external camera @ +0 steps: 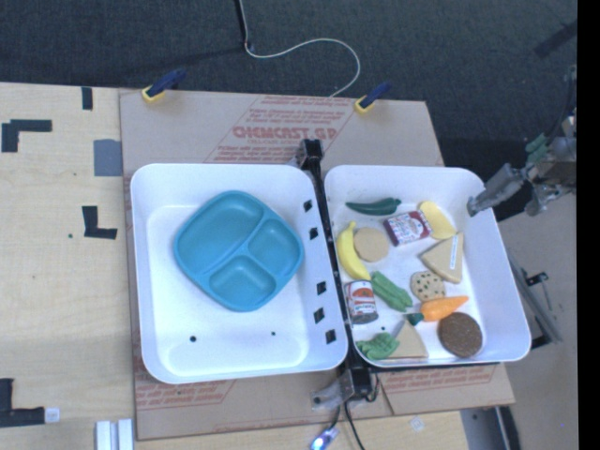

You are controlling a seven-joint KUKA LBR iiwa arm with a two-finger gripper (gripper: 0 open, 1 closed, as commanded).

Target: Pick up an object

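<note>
The right bin [502, 279] holds several toy foods. Among them are a green pepper [373, 205], a yellow banana [351, 251], a red packet [406, 227], a cheese wedge [445, 259], an orange carrot [441, 308], a small can [362, 302] and a brown round patty [460, 334]. My gripper [494, 195] hangs at the right, over the bin's upper right rim and apart from all the foods. The nearest item is a yellow piece [436, 218] to its left.
The left bin [150, 279] holds a blue divided plate [238, 249]. A black divider [323, 251] runs between the bins. Both stand on cardboard held by yellow and blue clamps [163, 84]. A white cable [300, 50] loops behind.
</note>
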